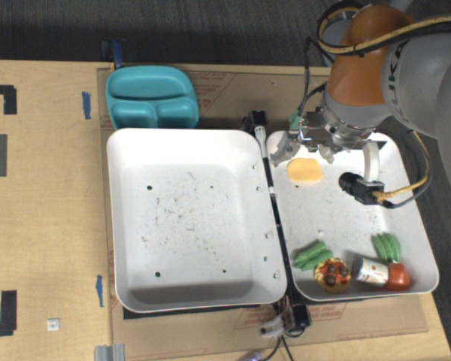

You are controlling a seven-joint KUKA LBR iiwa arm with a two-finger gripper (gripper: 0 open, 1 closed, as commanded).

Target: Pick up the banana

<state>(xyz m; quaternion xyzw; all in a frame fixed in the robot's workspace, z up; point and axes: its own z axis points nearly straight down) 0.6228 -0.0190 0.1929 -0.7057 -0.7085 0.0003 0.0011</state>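
Note:
The banana shows as a small yellow piece on the floor of the right bin, in its upper left part. My gripper hangs directly over the banana's far side, under the orange wrist band. The wrist body covers the gripper's tips from the camera. A black cable end dangles just right of the banana.
Along the right bin's front edge lie two green pods, a round red-brown toy and a small bottle with a red end. The left bin stands beside it. A teal tray sits behind the left bin.

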